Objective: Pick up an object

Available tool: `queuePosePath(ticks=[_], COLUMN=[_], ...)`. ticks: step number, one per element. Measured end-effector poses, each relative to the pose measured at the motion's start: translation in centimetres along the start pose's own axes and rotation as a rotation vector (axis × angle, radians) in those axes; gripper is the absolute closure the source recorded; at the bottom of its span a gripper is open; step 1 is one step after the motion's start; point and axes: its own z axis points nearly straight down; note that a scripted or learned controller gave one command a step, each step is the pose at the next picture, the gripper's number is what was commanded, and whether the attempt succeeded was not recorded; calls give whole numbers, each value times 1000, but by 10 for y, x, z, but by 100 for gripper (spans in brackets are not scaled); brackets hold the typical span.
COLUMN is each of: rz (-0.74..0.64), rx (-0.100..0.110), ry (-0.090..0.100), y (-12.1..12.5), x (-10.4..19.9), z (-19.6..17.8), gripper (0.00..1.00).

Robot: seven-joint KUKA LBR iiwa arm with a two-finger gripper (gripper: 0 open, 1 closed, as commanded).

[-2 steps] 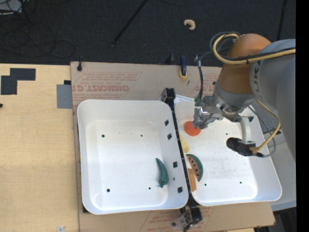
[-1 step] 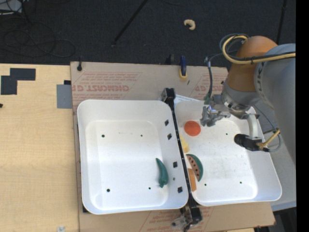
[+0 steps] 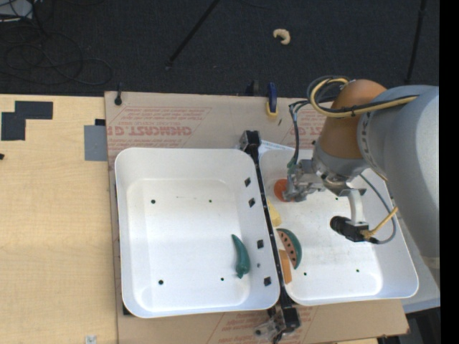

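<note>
Right bin: gripper lowered at its upper-left corner onto a red-orange object, presumably the pick target; grasp state indeterminate. Striped piece lies below. Teal item sits leftward, beyond divider.

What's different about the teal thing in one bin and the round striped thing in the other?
The teal object is slim and curved; the striped object is wider and rounded. The teal one lies in the left bin, the striped one in the right bin. Both rest near the divider, apart from the gripper.
</note>
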Motion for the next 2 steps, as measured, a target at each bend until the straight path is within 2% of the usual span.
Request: queuePosePath(ticks=[1, 2], rz=[1, 2], rx=[-1, -5], ry=[1, -1], y=[15, -49], x=[-25, -42], z=[-4, -5], gripper=[100, 100])
